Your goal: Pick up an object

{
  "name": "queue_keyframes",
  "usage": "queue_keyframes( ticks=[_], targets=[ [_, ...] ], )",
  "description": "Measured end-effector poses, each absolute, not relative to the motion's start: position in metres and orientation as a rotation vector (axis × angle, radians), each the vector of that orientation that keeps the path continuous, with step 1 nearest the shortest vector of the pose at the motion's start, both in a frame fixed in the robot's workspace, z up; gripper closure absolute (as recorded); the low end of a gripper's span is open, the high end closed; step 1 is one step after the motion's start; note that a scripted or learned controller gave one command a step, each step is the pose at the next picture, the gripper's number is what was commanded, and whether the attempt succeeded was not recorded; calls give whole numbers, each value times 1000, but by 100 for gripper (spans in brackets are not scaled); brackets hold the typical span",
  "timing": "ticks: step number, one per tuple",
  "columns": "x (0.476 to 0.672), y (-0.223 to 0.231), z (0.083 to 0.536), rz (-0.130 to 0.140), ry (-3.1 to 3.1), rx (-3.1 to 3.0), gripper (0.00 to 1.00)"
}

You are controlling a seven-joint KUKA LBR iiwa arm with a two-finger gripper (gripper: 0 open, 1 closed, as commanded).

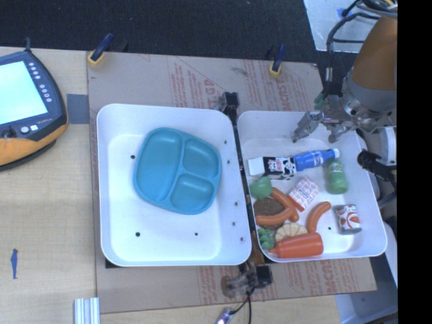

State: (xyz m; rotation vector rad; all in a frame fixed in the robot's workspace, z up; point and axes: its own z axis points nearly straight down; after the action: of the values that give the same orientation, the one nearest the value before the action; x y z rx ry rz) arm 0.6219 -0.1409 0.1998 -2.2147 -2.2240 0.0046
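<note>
My gripper (316, 131) hangs over the back of the right bin (270, 123), fingers spread open with nothing between them. Just below it lies a white tube with a blue cap (291, 163). A green bottle (335, 176) lies right of the tube. Further forward sit a red-and-white packet (304, 192), a hot dog (273, 209), a sausage (317, 215), a small can (348, 218), a carrot (298, 246) and green toy pieces (260, 188).
The left bin (115, 181) holds a blue divided plate (178, 171). A tablet in an orange case (23, 106) lies on the bench at far left. Clamps (100, 49) pin the cardboard sheet at the back.
</note>
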Motion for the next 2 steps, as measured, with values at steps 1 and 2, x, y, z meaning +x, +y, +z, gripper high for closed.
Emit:
queue_keyframes(
  ticks=[1, 2],
  targets=[
    [642, -144, 92, 8, -2227, -2211, 0],
    [642, -145, 103, 9, -2230, -2208, 100]
  ],
)
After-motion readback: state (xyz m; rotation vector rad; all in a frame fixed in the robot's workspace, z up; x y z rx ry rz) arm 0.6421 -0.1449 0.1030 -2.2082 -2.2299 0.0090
